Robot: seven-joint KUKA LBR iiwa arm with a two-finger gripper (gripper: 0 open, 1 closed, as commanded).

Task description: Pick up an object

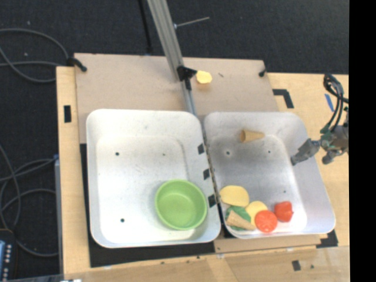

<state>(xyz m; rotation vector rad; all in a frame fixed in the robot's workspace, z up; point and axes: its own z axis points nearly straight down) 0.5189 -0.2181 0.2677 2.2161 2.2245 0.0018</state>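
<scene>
Two bins (106,157), no legible writing; pincer (306,151) over right bin's edge.

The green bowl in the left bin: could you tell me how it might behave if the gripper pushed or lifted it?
The green bowl looks like stiff, light plastic, so it would probably slide across the smooth left bin. Its round rim may slip from two fingers.

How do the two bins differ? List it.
The left bin holds one green bowl; the right bin holds several small things. The bowl sits at the left bin's near edge; the right bin's pile crowds its near edge, with a tan cone apart. Both are shallow and white.
</scene>
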